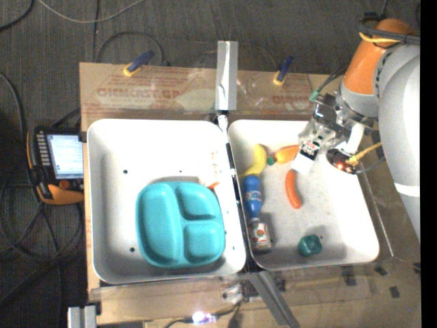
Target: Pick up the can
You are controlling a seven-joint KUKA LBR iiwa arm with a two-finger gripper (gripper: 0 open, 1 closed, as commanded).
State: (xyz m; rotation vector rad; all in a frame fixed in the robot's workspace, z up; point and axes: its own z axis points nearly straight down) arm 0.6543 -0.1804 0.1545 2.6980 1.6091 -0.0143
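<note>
The can (pixel 259 234) is small, with a red and white label. It lies near the front-left corner of the right bin (pixel 355 214), close against the left wall and just in front of a blue bottle (pixel 252 193). My gripper (pixel 305 154) hangs over the back of the same bin, at the right end of an orange carrot-like piece (pixel 284 155). It is well away from the can, up and to the right of it. Nothing shows held in it.
A yellow banana (pixel 257 158) lies at the back left of the right bin, an orange sausage shape (pixel 293 188) mid-bin, and a dark green object (pixel 309 246) at the front. A teal divided plate (pixel 181 224) sits in the left bin (pixel 116 156). The arm (pixel 365 67) enters from the upper right.
</note>
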